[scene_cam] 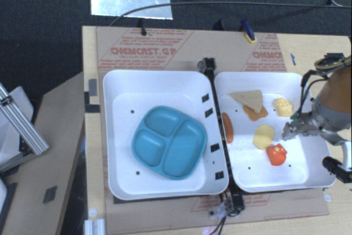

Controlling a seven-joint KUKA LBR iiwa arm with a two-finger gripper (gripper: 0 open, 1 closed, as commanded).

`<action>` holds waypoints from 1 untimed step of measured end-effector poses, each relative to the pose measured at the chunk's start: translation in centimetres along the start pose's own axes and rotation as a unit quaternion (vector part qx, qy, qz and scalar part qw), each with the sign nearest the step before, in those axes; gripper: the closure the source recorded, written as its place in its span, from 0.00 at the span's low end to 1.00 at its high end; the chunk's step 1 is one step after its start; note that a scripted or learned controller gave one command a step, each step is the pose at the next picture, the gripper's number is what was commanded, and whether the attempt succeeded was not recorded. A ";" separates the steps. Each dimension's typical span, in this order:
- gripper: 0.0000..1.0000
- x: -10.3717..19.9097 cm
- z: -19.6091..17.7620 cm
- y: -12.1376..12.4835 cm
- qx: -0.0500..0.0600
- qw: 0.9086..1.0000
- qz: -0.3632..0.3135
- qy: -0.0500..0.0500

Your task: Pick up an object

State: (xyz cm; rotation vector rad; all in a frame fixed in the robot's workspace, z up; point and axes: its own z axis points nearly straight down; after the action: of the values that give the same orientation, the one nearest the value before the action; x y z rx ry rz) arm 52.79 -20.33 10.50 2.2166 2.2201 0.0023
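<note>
I see my gripper (288, 130) low in the right bin (314, 176), just beside the yellow toy (264, 136) and red one (276, 154), placed for a grab. I cannot tell its jaw state.

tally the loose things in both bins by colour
Blue: 1, the divided plate
Yellow: 2, the corn and the yellow lump
Tan: 1, the wedge
Orange-red: 3, the sausage, the orange piece, the red piece
Total: 7

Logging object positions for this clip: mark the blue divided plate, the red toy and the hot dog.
blue divided plate (169, 142), camera view, centre ridge.
red toy (276, 154), camera view, its middle.
hot dog (227, 127), camera view, mid-length.
</note>
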 end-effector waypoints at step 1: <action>1.00 0.1 -6.4 0.7 -0.002 1.000 -0.002 0.000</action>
State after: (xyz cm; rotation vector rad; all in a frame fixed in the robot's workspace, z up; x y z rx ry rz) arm 53.45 -20.23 16.86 2.2105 2.2213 0.0056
